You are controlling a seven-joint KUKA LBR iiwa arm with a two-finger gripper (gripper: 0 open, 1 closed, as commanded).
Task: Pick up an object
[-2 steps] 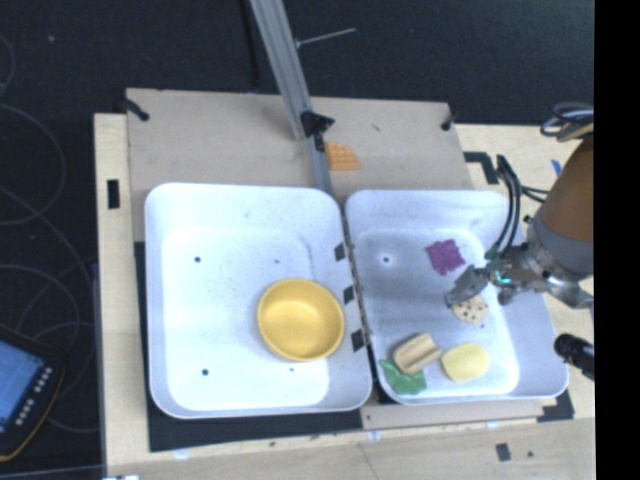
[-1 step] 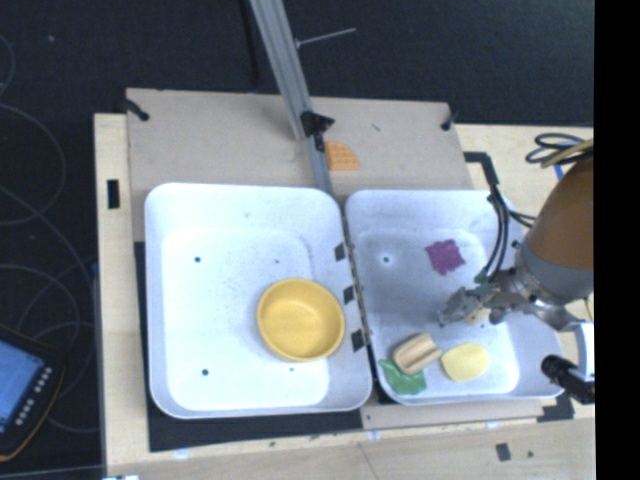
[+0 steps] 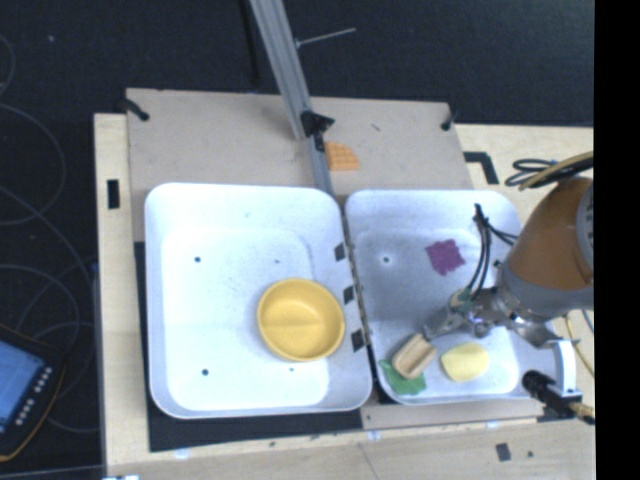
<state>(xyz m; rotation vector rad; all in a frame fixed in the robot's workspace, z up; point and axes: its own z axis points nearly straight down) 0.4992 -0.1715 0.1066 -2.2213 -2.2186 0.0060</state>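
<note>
Yellow lemon-like object (image 3: 465, 362) is lying at the front of the right bin (image 3: 400, 218), near the front wall, with a tan wooden-handled brush (image 3: 412, 354) just beside it on the left, tilted, its end resting over a green scrap (image 3: 408, 383) in the front corner. Gripper (image 3: 462, 313) is hanging low just above and behind these, metal fingertips (image 3: 440, 323) pointing toward the brush; whether it is spread or pinched I cannot tell, nothing is visibly sitting between the tips. Purple flat piece (image 3: 445, 257) is lying further back in the same bin. Yellow bowl (image 3: 300, 319) is sitting upright in the left bin (image 3: 200, 228), toward its front right part, well apart from the gripper. Arm's orange band (image 3: 548, 238) is showing over the right bin's right edge
</note>
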